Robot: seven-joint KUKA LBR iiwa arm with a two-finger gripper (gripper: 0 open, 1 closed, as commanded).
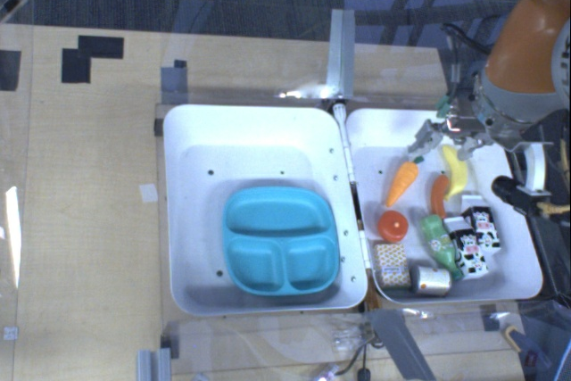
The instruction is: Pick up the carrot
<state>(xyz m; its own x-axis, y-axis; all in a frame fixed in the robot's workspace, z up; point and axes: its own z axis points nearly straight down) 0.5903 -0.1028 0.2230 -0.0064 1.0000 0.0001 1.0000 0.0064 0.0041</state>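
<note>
Gripper (443, 138) hangs open-jawed above the right bin (526, 281), just beside the carrot (401, 182)

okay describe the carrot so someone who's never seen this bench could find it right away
Look in the right-hand white bin, toward its upper left part near the divider. The carrot lies there tilted, beneath the gripper. It is a tapered orange cone with a green top, unlike the round tomato below it.

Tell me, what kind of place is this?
Probably a robotics lab: a robot arm reaches over two white bins, one holding toy food like a carrot, beside a blue tray.
</note>
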